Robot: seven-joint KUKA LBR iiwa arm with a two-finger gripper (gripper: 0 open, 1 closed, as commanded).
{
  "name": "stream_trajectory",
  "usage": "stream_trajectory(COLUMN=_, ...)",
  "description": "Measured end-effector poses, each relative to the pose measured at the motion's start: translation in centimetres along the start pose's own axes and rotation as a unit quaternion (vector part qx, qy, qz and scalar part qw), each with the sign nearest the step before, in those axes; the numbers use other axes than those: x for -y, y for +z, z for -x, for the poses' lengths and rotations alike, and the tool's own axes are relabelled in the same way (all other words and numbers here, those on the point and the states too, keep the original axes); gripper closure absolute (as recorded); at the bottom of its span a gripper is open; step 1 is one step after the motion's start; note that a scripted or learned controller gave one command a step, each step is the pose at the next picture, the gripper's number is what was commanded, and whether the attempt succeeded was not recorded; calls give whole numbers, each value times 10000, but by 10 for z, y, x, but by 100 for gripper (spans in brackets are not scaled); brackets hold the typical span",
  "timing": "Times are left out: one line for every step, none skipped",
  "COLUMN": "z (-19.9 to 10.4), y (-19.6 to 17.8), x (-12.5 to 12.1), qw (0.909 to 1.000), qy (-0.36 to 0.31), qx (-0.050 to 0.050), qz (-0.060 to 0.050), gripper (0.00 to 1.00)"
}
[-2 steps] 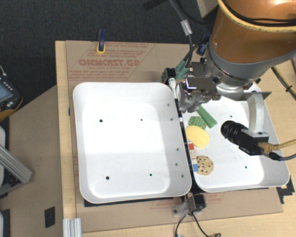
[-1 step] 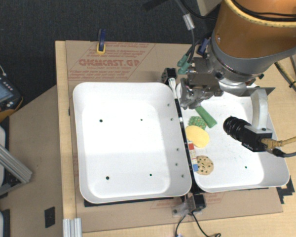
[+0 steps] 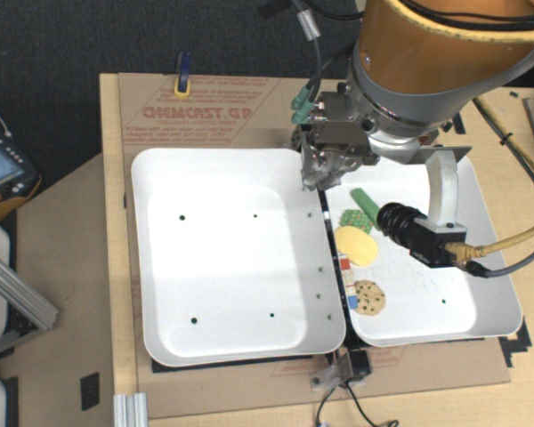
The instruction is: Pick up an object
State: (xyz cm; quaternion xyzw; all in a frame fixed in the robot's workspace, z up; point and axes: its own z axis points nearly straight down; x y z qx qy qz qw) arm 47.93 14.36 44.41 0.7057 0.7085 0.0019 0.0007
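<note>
In the right bin [image 3: 445,314], close to its left wall, a small cluster of objects lies together: a green stick-shaped piece [image 3: 366,205] at the top, a green dotted piece [image 3: 357,219] just below it, a yellow round piece [image 3: 358,245] touching that, and a brown speckled cookie-shaped disc [image 3: 368,298] nearer the front. A thin red, white and blue item [image 3: 346,278] lies along the wall beside them. The tool [image 3: 319,174] hangs over the divide between the bins, just above and left of the green stick; whether its fingers are spread or pressed together cannot be told, and nothing is seen between them. The left bin [image 3: 160,238] sits alongside on the cardboard-covered worktop [image 3: 205,105].
</note>
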Motion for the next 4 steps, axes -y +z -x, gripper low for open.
stream_trajectory(z=-43, y=13, x=1, qw=10000, qy=-5, qx=10, qz=-33, gripper=100)
stream_trajectory(z=-29, y=4, x=0, qw=10000, qy=27, qx=4, qz=-6, gripper=100)
stream_trajectory(z=-30, y=-6, x=-1, qw=10000, qy=22, qx=1, qz=4, gripper=100)
stream_trajectory(z=-30, y=-16, x=-1, qw=10000, qy=20, qx=-3, qz=12, gripper=100)
